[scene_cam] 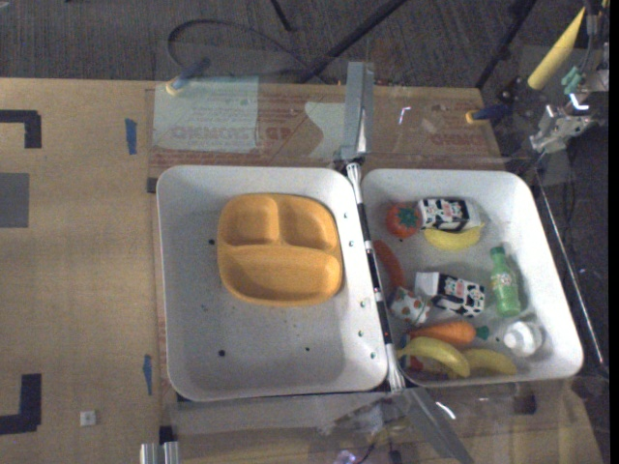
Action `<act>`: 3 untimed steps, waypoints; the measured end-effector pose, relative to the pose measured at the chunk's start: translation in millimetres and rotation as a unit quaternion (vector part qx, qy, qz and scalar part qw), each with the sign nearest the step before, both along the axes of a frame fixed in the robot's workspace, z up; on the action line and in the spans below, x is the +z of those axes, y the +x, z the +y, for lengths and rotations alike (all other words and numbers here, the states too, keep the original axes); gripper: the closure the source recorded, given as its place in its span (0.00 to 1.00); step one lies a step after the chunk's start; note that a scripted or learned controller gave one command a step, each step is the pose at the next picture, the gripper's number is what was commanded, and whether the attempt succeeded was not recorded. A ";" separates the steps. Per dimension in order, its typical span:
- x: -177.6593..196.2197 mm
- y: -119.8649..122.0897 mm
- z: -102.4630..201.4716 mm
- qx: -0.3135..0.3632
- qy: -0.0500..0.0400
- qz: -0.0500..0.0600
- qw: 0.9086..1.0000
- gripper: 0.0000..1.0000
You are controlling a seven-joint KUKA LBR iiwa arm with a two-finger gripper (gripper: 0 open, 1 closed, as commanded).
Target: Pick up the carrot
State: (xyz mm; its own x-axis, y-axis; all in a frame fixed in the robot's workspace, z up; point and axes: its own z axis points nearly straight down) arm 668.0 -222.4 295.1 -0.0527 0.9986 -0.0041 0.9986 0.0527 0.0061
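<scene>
**Carrot crowded in among bananas, hand well off from it**

We take the pale mechanism at the view's upper right to be the hand (566,114). It is dim and small there, and we cannot tell whether it is released or clenched. Nothing we can make out is held in it.

From the hand, the carrot (443,333) lies well apart, down toward the near side of the right bin (556,259) and somewhat to the view's left. It rests roughly crosswise, with its green top (481,333) on the end nearer the hand's side. A banana (435,357) touches or nearly touches its near flank. A cow-patterned carton (450,294) sits just on the hand's side of it. A redder, elongated thing (390,262) lies along the bin's inner wall, farther from the hand. We judge it to be a different item, though we are not certain.

We judge the carrot to be a light, stiff toy with a smooth, tapering, rounded skin, so it is likely to roll or squirt out of a shallow pinch. The best hold looks to be across the thick middle of the body, closing across its width. The narrow gaps beside the banana and the carton leave little room, so we expect a neighbour could get nudged or caught.
</scene>
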 end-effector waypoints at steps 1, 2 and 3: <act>1.4 -65.4 77.3 0.016 0.002 0.002 1.000 1.00; -13.7 -29.1 48.6 -0.094 0.001 0.001 0.996 1.00; -20.3 -0.5 111.0 -0.216 0.002 0.001 0.976 1.00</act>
